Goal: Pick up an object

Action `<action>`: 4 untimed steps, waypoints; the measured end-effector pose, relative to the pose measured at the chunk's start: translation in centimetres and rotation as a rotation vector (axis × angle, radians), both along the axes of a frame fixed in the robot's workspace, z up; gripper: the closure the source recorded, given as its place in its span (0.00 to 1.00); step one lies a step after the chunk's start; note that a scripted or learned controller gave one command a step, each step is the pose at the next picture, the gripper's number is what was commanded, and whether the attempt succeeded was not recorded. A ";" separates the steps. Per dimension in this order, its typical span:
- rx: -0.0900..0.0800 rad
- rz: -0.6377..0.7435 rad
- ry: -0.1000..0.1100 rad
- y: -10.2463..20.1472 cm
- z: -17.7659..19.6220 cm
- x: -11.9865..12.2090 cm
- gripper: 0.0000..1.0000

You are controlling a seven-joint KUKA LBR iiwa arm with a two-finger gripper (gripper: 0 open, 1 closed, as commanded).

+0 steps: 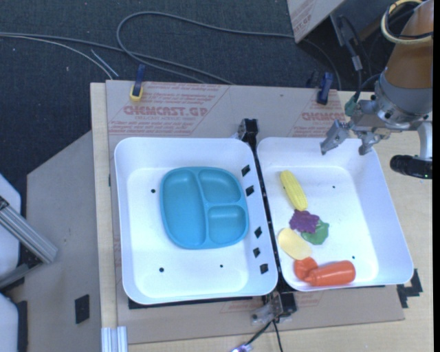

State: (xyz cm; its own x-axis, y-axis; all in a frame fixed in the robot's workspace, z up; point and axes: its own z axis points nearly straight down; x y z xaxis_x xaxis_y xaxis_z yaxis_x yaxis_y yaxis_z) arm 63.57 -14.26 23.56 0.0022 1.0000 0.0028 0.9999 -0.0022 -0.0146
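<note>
Toy corn (293, 190) lies in the right bin (385, 227) near other play food, untouched. Claw (350, 141) hangs spread and seemingly empty above the bin's far rim: the approach stage. Next, it must descend onto one piece.

a robotics lab was indicated: two white bins (130, 206) were clamped onto a board-covered tabletop (206, 103), with cables (172, 20) trailed across dark carpet (48, 82).
</note>
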 end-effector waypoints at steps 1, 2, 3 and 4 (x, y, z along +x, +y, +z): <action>-0.002 0.003 -0.014 0.0 0.8 0.3 0.00; -0.001 0.004 -0.008 0.6 -5.1 0.9 0.00; -0.002 0.002 -0.009 -0.3 -10.0 0.9 0.00; -0.001 0.002 -0.009 -0.2 -15.2 0.9 0.00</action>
